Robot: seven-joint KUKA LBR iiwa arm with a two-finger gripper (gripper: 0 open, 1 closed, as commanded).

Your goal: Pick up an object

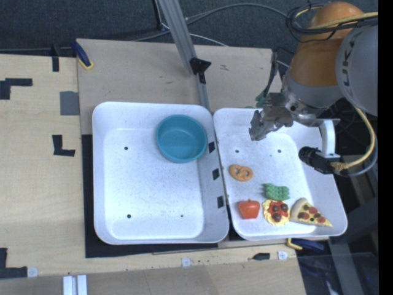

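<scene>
Since hand (263, 128) hangs above right bin (288, 149), grip state unclear, drop straight onto pretzel (241, 173), approx centred.

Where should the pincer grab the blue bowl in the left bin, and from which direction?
Probably the rim. The blue bowl sits upright, mouth up, near the far right corner of the left bin, and looks too wide to span whole. Come straight down, one finger inside and one outside the wall. Its left or near rim looks safest, since the right side lies close to the bin wall. The pincer hangs over the right bin.
</scene>
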